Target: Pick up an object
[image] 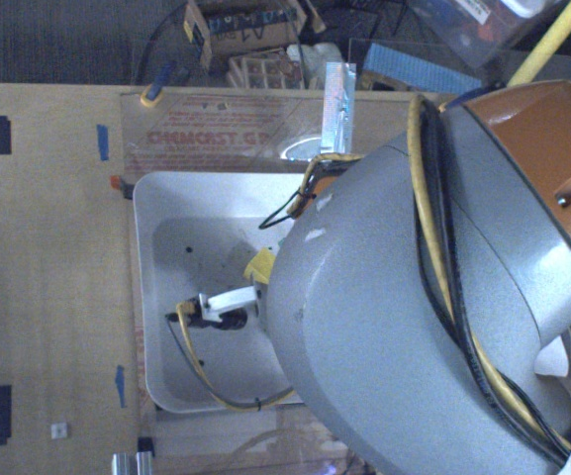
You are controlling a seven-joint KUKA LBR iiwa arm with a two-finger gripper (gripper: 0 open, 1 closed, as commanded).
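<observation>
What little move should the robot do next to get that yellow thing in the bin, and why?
Probably lift the arm straight up a little. It covers much of the white bin, and the yellow thing peeks out right at its edge, partly hidden, so a small rise would show whether anything comes up with it.

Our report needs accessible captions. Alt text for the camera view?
A large grey robot arm with an orange band reaches from the right over a shallow white bin, where a small yellow object lies at the arm's edge.
</observation>
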